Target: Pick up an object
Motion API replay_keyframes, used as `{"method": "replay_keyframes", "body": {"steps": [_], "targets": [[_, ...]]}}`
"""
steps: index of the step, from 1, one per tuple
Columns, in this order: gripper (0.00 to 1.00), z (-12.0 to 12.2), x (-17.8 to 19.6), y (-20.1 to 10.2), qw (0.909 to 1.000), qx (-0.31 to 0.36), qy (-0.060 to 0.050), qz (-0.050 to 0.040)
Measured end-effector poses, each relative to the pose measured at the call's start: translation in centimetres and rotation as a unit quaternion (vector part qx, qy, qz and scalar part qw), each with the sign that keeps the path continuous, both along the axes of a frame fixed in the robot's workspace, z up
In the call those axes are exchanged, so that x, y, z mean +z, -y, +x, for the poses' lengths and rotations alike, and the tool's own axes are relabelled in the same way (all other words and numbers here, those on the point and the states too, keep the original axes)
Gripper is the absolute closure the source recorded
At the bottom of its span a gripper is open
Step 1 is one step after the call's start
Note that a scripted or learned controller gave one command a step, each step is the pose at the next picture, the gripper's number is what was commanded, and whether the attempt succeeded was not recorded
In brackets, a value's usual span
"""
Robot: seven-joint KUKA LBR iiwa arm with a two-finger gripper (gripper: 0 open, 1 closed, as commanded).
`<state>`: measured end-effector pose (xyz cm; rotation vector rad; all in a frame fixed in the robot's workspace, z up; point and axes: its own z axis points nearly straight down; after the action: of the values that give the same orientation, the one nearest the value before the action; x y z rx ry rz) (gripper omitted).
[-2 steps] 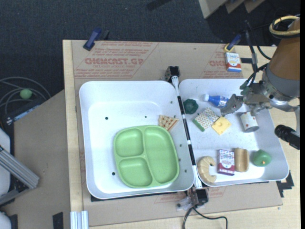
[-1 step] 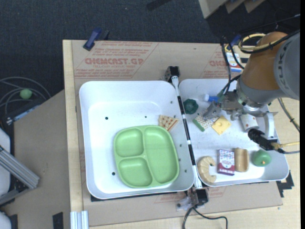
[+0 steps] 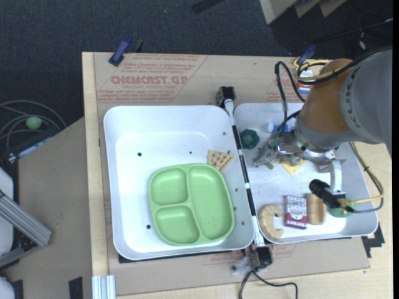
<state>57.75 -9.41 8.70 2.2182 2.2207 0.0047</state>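
The desk (image 3: 156, 73) is a pale board printed with red lettering, standing on dark carpet (image 3: 93, 11), with coiled cables (image 3: 19, 129) off to its left. Two white bins sit side by side. The left bin (image 3: 124, 129) holds a green divided plate (image 3: 189, 203) and a waffle piece (image 3: 219, 159) just above it. The arm's gripper (image 3: 277, 151) hangs over the right bin (image 3: 262, 114), near a dark green object (image 3: 249, 138) and a yellow piece (image 3: 292, 165); I cannot tell whether its fingers are wide or narrow. A bagel (image 3: 270, 222), a red packet (image 3: 295, 210) and a brown bottle (image 3: 315, 208) lie along the near edge.
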Motion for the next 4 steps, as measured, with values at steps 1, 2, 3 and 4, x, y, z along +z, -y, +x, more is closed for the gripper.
{"method": "replay_keyframes", "body": {"steps": [1,2,3,4], "targets": [[0.00,2.3,8.6,1.5,1.0000,-0.001,0.000,-0.0006],[0.00,7.7,-0.2,7.6,1.0000,-0.001,-0.003,-0.0009],[0.00,8.6,-0.3,8.1,0.9999,0.001,-0.011,0.0021],[0.00,8.6,-0.4,9.8,0.9999,0.000,-0.011,0.0015]]}}
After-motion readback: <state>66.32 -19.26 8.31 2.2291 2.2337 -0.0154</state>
